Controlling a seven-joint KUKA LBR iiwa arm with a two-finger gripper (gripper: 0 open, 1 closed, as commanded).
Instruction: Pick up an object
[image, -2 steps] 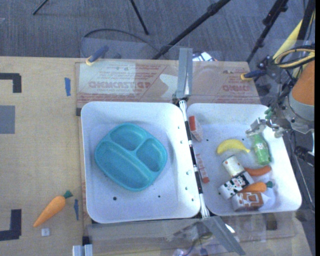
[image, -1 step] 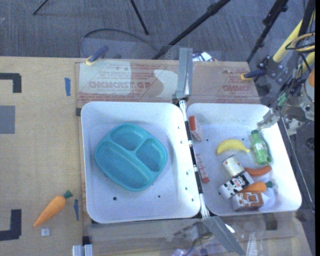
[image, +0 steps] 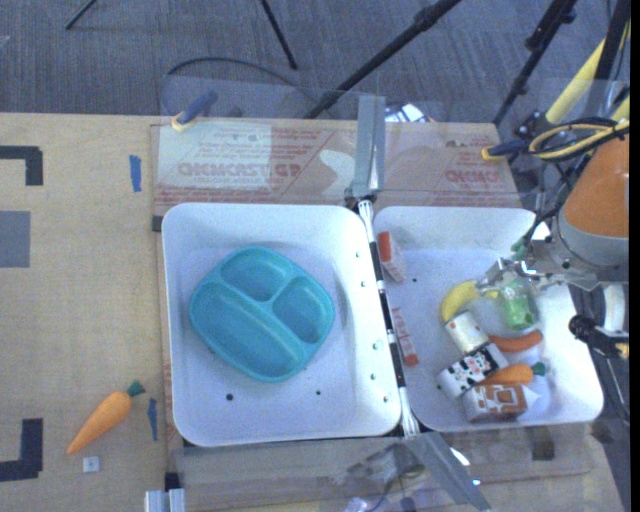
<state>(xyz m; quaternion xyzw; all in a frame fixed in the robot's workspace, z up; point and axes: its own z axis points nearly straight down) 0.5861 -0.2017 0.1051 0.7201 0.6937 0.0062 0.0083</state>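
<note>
The right bin (image: 440, 240) holds a cluster of small toys. Among them are a yellow banana (image: 459, 298), a white can (image: 465, 329) and a green translucent item (image: 517, 309). Below these lie an orange-red sausage shape (image: 518, 341), a black-and-white patterned piece (image: 468, 372), an orange carrot (image: 511, 375) and a brown-and-white carton (image: 496, 401). A small red-and-white box (image: 392, 257) lies near the bin's left wall. My gripper (image: 516, 280) hangs just above the green item, at the bin's right side, with the orange-banded wrist behind it.
The left bin (image: 190, 240) holds a blue divided plate (image: 263, 313). A second toy carrot (image: 100, 420) lies on the wooden bench outside the bins at the lower left. Cables and tripod legs crowd the upper right.
</note>
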